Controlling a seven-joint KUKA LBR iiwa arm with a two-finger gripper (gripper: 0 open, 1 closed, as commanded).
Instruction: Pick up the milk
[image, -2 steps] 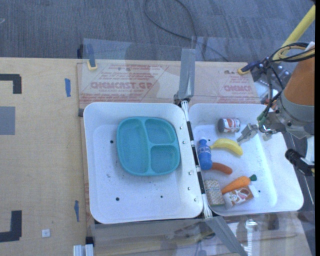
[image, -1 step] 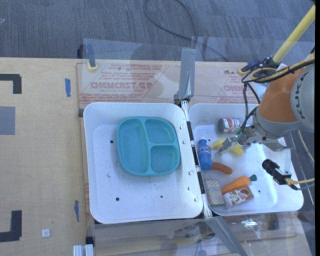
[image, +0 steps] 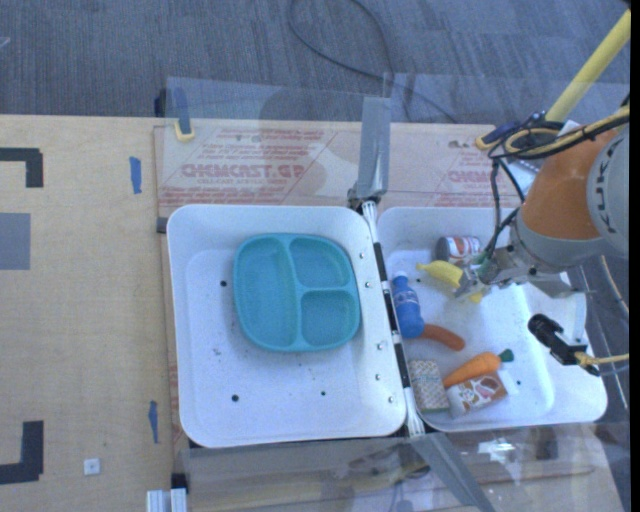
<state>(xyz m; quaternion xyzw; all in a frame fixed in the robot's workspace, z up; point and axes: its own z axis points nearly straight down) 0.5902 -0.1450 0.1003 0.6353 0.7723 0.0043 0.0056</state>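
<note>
The milk (image: 478, 394) is a small white carton with a red-orange label, lying on its side near the front of the right bin (image: 560, 405). A carrot (image: 474, 368) lies right against its far side. My gripper (image: 478, 277) is low in the back part of that bin, well behind the milk. It sits next to a yellow banana-like piece (image: 440, 272) and just in front of a red and white can (image: 458, 246). The gripper is not at the milk.
A blue bottle (image: 405, 306) and an orange sausage (image: 442, 337) lie by the right bin's left wall. A speckled tan block (image: 428, 384) sits left of the milk. The left bin (image: 200, 400) holds a teal divided plate (image: 297, 291). A black fitting with cable (image: 556, 338) hangs at right.
</note>
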